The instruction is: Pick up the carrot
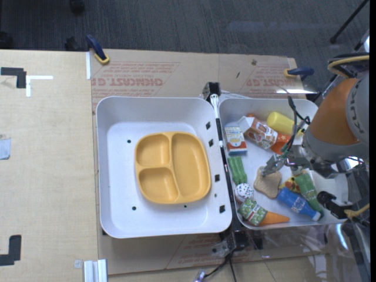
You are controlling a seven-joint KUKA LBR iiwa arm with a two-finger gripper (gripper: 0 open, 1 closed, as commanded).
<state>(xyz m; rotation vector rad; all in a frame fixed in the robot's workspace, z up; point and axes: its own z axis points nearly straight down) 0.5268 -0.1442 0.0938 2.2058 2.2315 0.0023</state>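
Right now the gripper (pixel 272 168) hangs mid-bin over the bread slice (pixel 268 184), jaws slightly parted, holding nothing. One carrot (pixel 274 218) lies at the right bin's (pixel 258 103) front edge — touching a green packet (pixel 252 210), so a grab could catch both. Two bins, one yellow plate (pixel 173 167).

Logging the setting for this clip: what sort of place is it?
Probably a robotics lab bench, not a kitchen: two white bins sit on clamped cardboard, one holding a yellow divided plate, the other toy food including the carrot.
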